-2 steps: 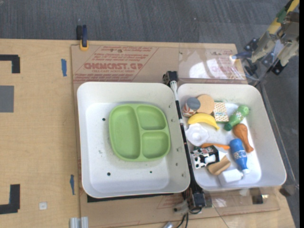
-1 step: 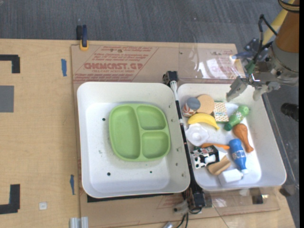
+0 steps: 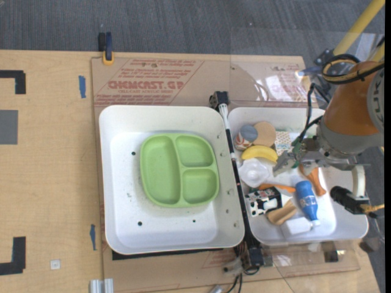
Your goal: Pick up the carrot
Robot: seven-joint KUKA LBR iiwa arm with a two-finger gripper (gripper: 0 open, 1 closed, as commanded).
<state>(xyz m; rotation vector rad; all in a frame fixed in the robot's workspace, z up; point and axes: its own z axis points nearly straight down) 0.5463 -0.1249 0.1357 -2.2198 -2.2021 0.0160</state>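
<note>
The carrot [image 3: 317, 180] is a short orange piece in the right bin [image 3: 353, 226], near its right side, just above a blue bottle [image 3: 306, 201]. Part of it is covered by the gripper body. My gripper [image 3: 297, 162] hangs low over the middle of that bin, just left of and above the carrot. The grey arm with its orange band [image 3: 351, 105] comes in from the right. Nothing is seen held.
A yellow banana [image 3: 259, 154], a tan round piece [image 3: 265, 131], a white item [image 3: 253, 174], a black-and-white toy [image 3: 264, 200] and a wooden piece [image 3: 282, 213] crowd the right bin. The left bin [image 3: 116, 182] holds a green divided plate [image 3: 179, 170].
</note>
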